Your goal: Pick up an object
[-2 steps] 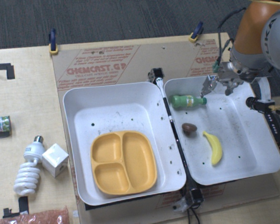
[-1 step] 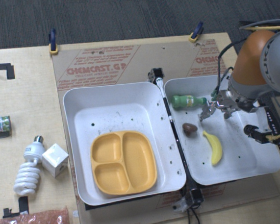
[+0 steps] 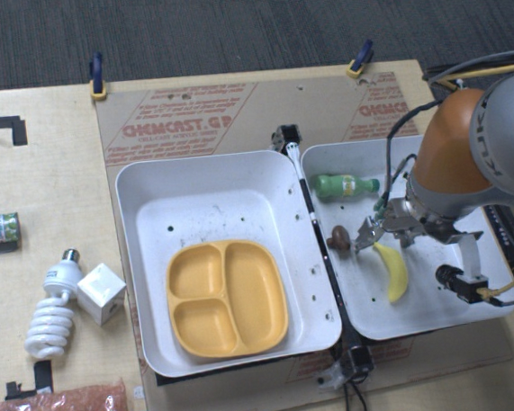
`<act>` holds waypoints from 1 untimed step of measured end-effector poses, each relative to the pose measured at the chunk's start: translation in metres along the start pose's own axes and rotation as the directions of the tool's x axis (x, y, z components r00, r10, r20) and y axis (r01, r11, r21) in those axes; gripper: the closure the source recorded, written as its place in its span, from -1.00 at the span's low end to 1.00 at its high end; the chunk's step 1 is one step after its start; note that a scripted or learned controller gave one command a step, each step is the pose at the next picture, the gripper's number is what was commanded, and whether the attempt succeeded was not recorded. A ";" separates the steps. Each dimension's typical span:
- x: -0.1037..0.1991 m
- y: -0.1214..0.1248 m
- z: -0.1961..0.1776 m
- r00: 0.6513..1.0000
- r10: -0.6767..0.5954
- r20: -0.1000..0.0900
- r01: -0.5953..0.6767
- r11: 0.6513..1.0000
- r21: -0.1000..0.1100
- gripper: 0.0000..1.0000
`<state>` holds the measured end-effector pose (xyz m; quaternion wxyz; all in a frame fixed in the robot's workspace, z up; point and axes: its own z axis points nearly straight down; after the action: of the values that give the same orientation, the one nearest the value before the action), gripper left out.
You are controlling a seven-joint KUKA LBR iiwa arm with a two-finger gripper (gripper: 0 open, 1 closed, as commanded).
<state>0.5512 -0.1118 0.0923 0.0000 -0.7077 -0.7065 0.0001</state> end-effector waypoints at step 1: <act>-0.001 0.001 -0.010 1.000 0.002 0.001 -0.002 1.000 -0.002 1.00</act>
<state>0.5522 -0.1128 0.1023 -0.0011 -0.7085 -0.7057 -0.0003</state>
